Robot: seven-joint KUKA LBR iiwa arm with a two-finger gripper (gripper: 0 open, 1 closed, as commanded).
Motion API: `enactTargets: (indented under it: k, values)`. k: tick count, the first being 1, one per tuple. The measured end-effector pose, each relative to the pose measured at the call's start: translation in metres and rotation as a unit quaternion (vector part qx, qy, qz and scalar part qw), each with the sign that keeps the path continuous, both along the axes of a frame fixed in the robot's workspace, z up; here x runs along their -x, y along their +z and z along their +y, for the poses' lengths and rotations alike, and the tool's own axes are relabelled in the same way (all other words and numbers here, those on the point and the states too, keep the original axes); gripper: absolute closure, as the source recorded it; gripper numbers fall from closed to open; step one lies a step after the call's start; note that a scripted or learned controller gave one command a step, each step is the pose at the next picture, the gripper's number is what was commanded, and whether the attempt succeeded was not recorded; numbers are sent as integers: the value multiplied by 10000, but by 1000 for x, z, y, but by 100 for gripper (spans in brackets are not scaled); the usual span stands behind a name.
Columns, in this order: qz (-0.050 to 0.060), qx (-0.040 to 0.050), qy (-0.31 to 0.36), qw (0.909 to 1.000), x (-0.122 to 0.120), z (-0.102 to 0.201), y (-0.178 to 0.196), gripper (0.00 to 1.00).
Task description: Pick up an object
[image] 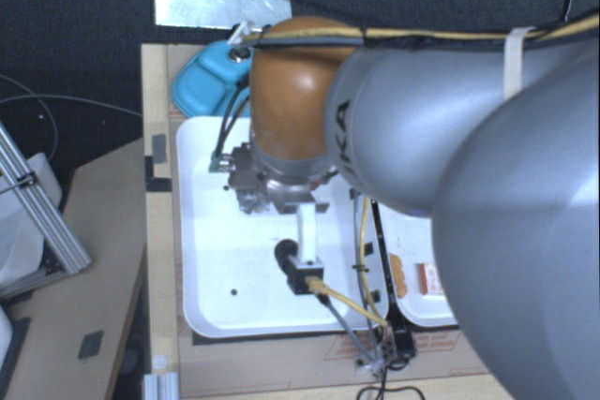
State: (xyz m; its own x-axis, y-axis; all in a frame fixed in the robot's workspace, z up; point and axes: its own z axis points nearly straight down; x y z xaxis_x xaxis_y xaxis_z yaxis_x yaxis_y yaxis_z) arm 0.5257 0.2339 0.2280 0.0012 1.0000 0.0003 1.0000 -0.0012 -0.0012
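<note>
Blue object point(208, 81): rounded, glossy, pale blue shell, probably moulded plastic.
Location: far left corner of the left bin point(202, 220), at or just over the rim; which of the two cannot be told. Its right part is hidden behind the orange band point(291, 98) of the arm point(469, 183).
Handling (judged): light, stiff and likely hollow. The smooth skin is apt to slip under a pinch. Not fragile.
Hold (judged): across its narrowest span, or on the raised lump toward the far end, with the grip square to the sides. The broad domed top is best avoided, since a grip there would likely slide off.

Speck point(233, 292): small dark spot on the left bin's floor, near the front. Too small to identify; a poor candidate.

Gripper point(255, 185): metal body below the orange band, over the middle of the left bin, apart from the blue object. Whether it is released or clenched cannot be told. No thing is seen in its grasp.

Orange piece point(398, 274): small and oblong, in the right bin point(422, 321), near its left wall. Judged light.

Red-and-white piece point(431, 277): small and flat, like a printed packet, just beside the orange piece. Judged thin and awkward to pinch while lying flat.
</note>
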Motion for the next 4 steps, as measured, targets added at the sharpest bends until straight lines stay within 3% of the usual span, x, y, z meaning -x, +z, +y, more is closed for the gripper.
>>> enactTargets:
  k: [1,2,3,4]
  values:
    - [-22,1,-2,10000,-68,0,-56,100]
    - [6,12,-9,10000,-103,-34,-148,100]
    - [32,-1,39,10000,1,3,-144,100]
    - [-20,-1,1,10000,-34,-21,-143,100]
